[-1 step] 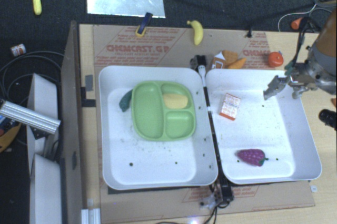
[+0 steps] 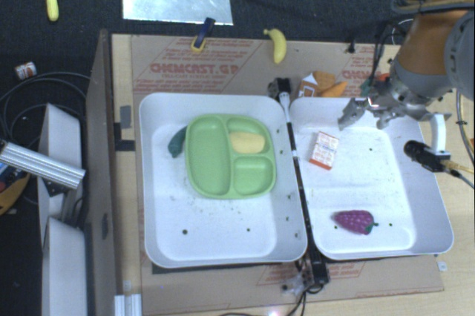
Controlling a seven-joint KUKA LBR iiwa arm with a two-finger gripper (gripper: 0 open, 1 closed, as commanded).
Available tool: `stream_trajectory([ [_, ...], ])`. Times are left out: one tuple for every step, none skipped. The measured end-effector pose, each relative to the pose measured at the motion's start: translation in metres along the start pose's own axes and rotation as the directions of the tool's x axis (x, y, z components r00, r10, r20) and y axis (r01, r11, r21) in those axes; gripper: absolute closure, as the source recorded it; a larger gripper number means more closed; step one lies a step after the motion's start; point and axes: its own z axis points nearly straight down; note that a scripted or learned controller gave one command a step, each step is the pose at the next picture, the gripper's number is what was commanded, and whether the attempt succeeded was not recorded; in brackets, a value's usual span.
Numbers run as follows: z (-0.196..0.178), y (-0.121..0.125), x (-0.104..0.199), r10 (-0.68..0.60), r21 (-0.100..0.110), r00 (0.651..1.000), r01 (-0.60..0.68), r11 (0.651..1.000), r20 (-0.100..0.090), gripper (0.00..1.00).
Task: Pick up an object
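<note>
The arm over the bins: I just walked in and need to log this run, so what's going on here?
The grey and orange arm reaches in over the back of the right bin, with its gripper open above the bin floor and holding nothing. A small red and white box and a purple grape bunch lie in that bin. The left bin holds a green divided tray with a yellow item in one compartment.

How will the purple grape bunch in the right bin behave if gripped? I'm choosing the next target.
The grape bunch looks like a small moulded toy, so probably light and fairly stiff. Its lumpy, rounded surface may slip between the fingers of the gripper. Lying flat on the right bin floor, it seems unlikely to roll far.
</note>
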Motion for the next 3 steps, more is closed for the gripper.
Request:
stream_trajectory([
  [0.092,0.02,0.012,0.003,0.002,1.0,-0.003,1.0,-0.001,0.0],
  [0.101,0.044,0.03,0.001,-0.001,1.0,-0.001,1.0,-0.001,0.0],
  [0.102,0.011,0.02,0.008,0.004,1.0,-0.008,1.0,0.0,0.0],
])
